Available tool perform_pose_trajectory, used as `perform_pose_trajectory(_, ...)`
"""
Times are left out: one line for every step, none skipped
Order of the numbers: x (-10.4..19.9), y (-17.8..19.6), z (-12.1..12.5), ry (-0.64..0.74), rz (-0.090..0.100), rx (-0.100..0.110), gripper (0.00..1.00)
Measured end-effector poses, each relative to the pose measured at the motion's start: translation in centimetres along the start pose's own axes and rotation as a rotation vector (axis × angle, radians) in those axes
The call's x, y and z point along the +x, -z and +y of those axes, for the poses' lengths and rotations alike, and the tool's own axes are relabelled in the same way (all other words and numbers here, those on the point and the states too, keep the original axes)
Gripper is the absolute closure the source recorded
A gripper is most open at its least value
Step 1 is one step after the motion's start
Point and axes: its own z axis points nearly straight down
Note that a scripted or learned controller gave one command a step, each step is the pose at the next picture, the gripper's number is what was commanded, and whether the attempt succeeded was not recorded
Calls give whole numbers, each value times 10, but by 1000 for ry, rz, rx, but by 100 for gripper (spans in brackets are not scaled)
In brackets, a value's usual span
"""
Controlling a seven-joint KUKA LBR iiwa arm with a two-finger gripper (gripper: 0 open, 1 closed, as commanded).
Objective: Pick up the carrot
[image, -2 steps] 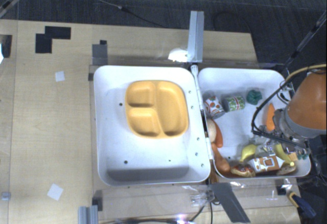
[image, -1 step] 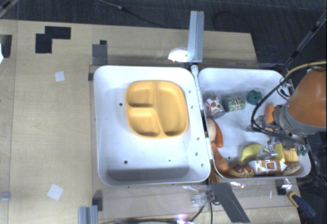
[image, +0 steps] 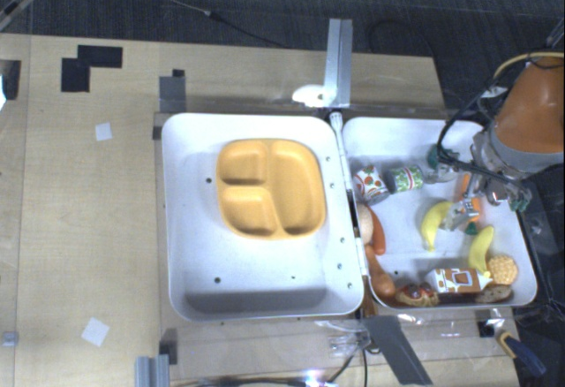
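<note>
Camera view: fingers (image: 465,210) state unclear, over crowded right bin (image: 526,239); carrot (image: 465,185) beneath.

Single fixed overhead camera, slanted down over both bins (image: 177,200); bench-wide framing

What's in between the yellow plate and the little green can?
In the camera view, between the yellow plate and the green can come the white bins' adjoining walls and a red-and-white can lying beside the green one.
</note>
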Motion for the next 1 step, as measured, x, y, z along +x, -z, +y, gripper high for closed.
perform_pose_trajectory(18,1,27,-63,-3,1,0)
